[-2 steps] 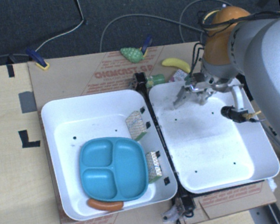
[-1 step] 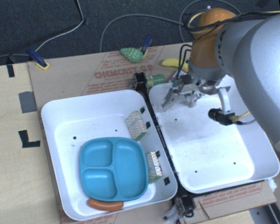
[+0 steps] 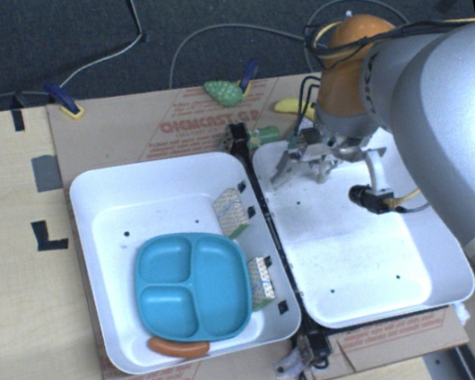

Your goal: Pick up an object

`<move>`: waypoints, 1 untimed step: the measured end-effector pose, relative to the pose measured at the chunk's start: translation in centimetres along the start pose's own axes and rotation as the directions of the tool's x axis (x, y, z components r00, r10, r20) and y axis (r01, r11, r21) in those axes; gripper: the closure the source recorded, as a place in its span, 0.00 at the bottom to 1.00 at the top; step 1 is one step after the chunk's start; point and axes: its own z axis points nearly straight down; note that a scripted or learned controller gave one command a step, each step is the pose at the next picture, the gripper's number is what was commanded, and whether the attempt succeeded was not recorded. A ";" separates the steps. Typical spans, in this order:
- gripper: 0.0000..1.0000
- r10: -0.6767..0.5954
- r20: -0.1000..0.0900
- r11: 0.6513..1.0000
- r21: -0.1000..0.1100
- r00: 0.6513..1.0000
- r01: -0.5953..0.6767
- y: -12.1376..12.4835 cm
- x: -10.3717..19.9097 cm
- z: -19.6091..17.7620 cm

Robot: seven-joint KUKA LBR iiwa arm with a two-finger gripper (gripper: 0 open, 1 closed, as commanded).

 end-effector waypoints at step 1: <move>0.00 0.000 0.001 1.000 0.000 1.000 0.000 0.0 0.0 0.0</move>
